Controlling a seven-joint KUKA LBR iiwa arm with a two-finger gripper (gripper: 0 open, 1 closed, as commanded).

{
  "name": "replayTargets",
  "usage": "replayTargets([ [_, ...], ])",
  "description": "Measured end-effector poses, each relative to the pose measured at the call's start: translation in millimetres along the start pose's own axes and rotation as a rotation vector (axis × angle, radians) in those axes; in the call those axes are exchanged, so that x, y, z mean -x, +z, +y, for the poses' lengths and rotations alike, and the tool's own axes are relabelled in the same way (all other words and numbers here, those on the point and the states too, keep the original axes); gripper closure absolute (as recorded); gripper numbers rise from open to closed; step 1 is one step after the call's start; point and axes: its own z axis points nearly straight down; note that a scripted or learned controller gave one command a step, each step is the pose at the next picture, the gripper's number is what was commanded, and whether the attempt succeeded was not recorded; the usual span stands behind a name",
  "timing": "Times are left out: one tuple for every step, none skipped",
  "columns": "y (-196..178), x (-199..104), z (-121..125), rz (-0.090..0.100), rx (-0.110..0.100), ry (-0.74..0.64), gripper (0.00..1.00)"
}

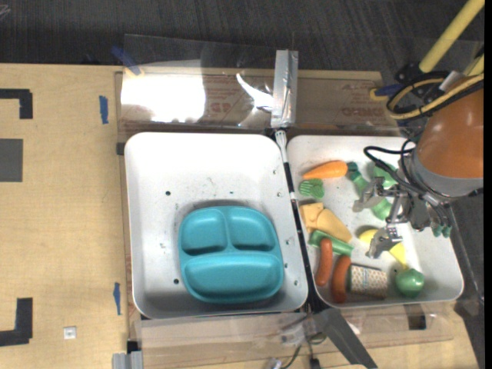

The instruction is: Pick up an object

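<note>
- The gripper [390, 223] hangs over the middle of the right bin [453, 271], amid toy food; its dark metal parts blur together, so whether the jaws are wide or narrow I cannot tell.
- A yellow piece [382, 241] lies just beneath the gripper, partly hidden by it.
- The arm [453, 141] covers that bin's far right corner.
- A carrot [326, 170] lies toward the bin's far left.
- A blue divided tray [229, 254] sits in the left bin [154, 167].

No legible txt anywhere
</note>
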Motion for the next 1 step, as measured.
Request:
replayTargets([
  [98.8,-24.8,14.8,-0.008,0.0,0.109,0.0],
])
